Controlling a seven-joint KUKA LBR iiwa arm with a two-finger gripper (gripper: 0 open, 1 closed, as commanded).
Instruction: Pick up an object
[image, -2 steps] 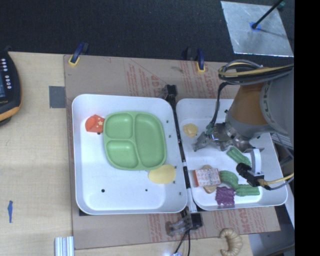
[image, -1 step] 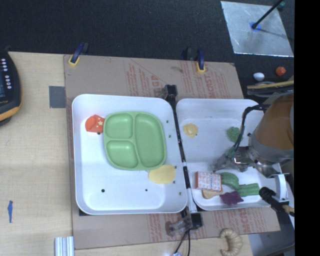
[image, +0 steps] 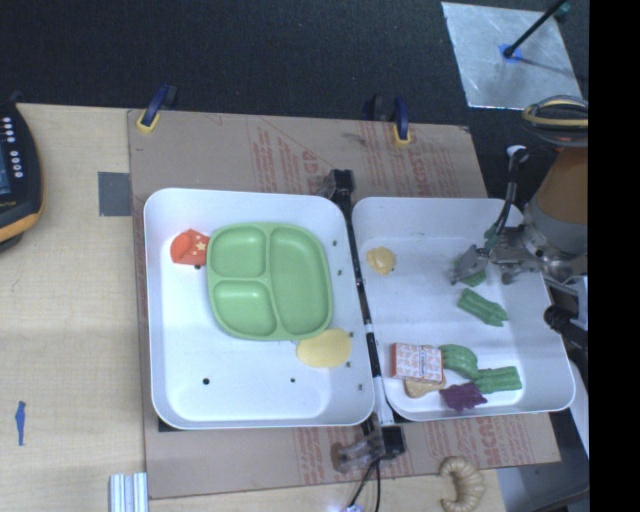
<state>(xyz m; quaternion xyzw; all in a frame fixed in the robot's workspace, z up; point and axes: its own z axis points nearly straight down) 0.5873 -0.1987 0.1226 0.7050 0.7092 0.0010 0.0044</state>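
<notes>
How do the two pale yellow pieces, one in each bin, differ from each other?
The yellow piece in the left bin is larger and oval; the one in the right bin is smaller and rounder. The left one touches the green plate; the right one lies alone near the divider. Both are pale yellow and lie flat.

surface: light wood bench (image: 70, 330) | overlay: brown cardboard sheet (image: 290, 160), clamped | beyond: dark floor (image: 250, 50)

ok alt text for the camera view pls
A gripper hangs over the right bin, just above a green piece. The left bin holds a green divided plate, a red toy and a yellow piece.
</notes>
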